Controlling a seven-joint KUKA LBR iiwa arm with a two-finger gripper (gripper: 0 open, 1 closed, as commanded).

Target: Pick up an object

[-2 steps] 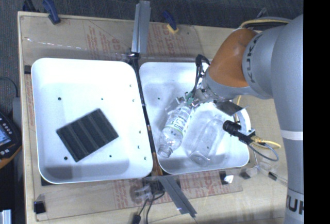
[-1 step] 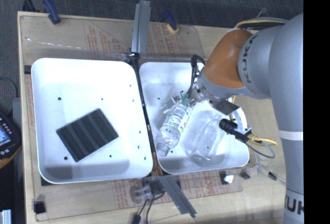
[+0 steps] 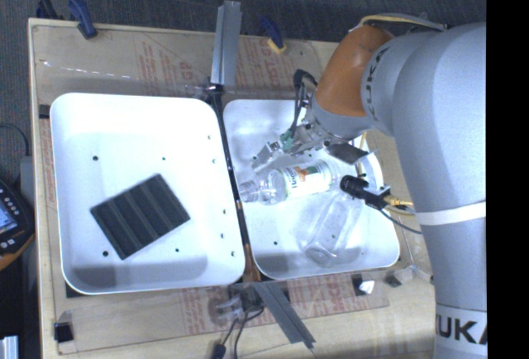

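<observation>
In the right bin (image 3: 248, 122) lie two clear plastic bottles. One bottle with a white and orange label (image 3: 289, 182) lies on its side near the bin's middle. The other clear bottle (image 3: 329, 229) lies toward the front right corner. My gripper (image 3: 273, 152) hangs over the right bin just above the labelled bottle's upper left end. Nothing shows between its fingers, and I cannot make out how wide they stand. In the left bin (image 3: 74, 113) rests a black ribbed rectangular pad (image 3: 140, 215).
The grey arm with its orange band (image 3: 351, 76) covers the right bin's back right part. A metal divider bar (image 3: 225, 43) runs between the bins at the back. Blue clamps (image 3: 81, 16) hold the bench's far edge. A black cable fitting (image 3: 364, 188) juts over the right bin.
</observation>
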